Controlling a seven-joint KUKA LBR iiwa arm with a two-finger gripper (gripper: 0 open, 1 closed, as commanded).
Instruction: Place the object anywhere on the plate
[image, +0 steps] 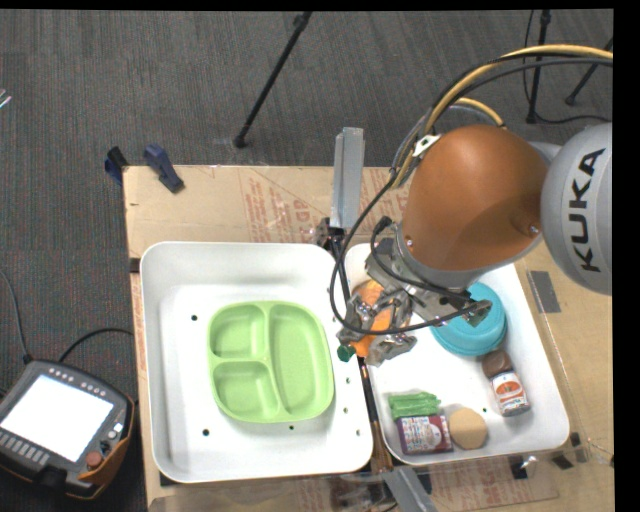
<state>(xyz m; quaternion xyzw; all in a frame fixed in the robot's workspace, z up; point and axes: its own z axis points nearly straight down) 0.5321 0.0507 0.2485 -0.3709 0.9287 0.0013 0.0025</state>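
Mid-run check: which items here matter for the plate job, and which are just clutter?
Job: green three-compartment plastic plate in the left bin; orange object at the gripper.

Clutter, right bin: blue round bowl, small brown bottle, green packet, purple pouch, tan round lump.

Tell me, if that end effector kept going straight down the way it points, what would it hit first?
Probably the orange object right under the end effector, near the right bin's left wall; the steep view leaves depth unclear.

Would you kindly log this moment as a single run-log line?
claw: over right bin's left edge, beside small orange object | grip: cannot tell | green three-compartment plastic plate: left bin | placement: not done
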